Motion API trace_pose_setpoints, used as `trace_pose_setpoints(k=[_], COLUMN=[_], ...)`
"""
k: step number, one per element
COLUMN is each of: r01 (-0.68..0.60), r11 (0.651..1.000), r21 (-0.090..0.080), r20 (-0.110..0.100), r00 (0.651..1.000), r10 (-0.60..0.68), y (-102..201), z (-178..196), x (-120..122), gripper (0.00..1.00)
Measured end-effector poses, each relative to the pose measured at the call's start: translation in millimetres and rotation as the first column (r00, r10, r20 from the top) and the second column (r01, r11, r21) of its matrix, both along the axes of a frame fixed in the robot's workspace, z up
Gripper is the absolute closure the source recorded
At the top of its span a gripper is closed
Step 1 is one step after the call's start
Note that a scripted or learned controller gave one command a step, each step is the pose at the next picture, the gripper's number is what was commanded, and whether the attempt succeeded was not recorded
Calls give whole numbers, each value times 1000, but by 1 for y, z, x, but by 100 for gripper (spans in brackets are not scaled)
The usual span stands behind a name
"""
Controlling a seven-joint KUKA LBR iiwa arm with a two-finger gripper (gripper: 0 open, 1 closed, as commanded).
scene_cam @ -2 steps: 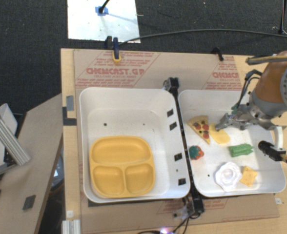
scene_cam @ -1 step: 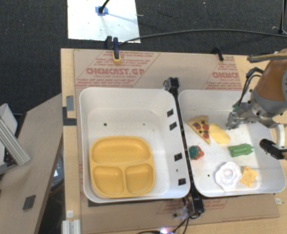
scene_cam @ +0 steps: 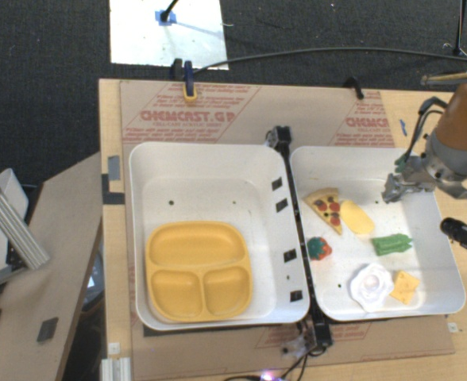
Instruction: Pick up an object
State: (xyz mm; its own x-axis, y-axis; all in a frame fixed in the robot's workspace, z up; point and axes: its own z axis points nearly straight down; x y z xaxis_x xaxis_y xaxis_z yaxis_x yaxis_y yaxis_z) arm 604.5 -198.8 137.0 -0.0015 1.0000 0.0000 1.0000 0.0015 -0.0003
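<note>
Pizza slice (scene_cam: 326, 207) touches yellow piece (scene_cam: 357, 217), near gripper (scene_cam: 394, 189).

A light brown surface (scene_cam: 75, 213) is filling the middle of the frame, carrying a brown cardboard sheet with red lettering (scene_cam: 218, 109). Two shallow white plastic bins are sitting on that sheet, touching side by side: the left bin (scene_cam: 210, 157) at centre, the right bin (scene_cam: 432, 296) toward the right.
</note>
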Motion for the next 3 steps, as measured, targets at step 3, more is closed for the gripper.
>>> trace_pose_setpoints(k=[3], r01=[-9], r11=[1000], r21=[2], r20=[-2], r00=[1000], r10=[9], y=[46], z=[71], x=[28], gripper=[100])
